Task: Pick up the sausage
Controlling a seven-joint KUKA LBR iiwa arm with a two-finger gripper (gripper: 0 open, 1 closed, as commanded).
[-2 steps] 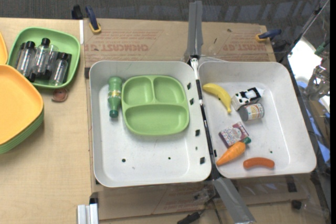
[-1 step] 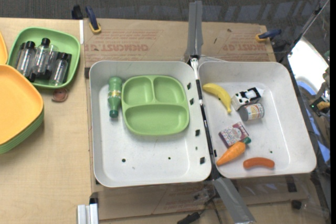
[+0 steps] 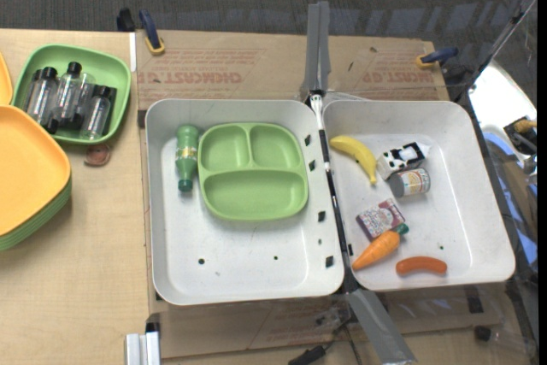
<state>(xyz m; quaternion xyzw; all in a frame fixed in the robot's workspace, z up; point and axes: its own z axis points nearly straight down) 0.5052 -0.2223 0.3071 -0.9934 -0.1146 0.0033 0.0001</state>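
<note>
The sausage [image 3: 421,267] is a short orange-red link lying flat near the front edge of the right bin [image 3: 479,184]. Just to its left lies an orange carrot [image 3: 377,250] with a green top, close to the sausage but apart from it.
The right bin also holds a banana [image 3: 355,156], a black-and-white cow toy [image 3: 402,157], a small can [image 3: 411,182] and a purple packet [image 3: 379,220]. In the left bin [image 3: 171,261] sit a green divided plate [image 3: 253,170] and a green bottle [image 3: 186,156]. Left of the bins stand orange plates [image 3: 30,175] and a green tray of vials [image 3: 72,93].
</note>
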